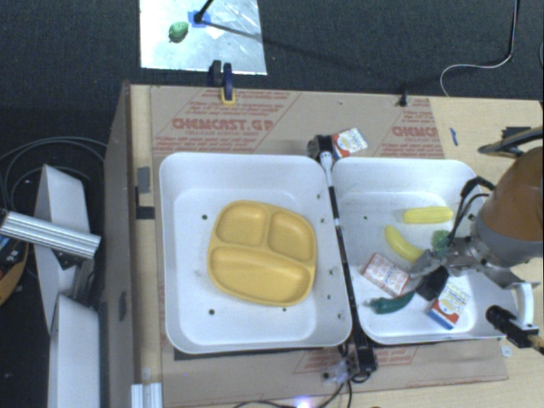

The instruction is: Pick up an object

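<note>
Yellow plastic banana (403, 244) lay in the right white bin (399, 174), long axis slanting toward the far left. Gripper (432, 270) hovered just beside it; grip state could not be told. Crowding: yellow cylinder (427, 216), red-white packet (384, 274), green pepper (393, 303), small carton (448, 305). Left bin (183, 228) held a yellow divided tray (262, 252).

Robotics lab: bench (255, 117), white bins (183, 194), cables (51, 155).

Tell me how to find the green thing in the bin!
Look in the right white bin, where the arm reaches in. Near its front edge, beside the pink packet, lies the dark green pepper-like toy. Its neighbours are yellow, pink or white; nothing else there is long and dark green.
</note>
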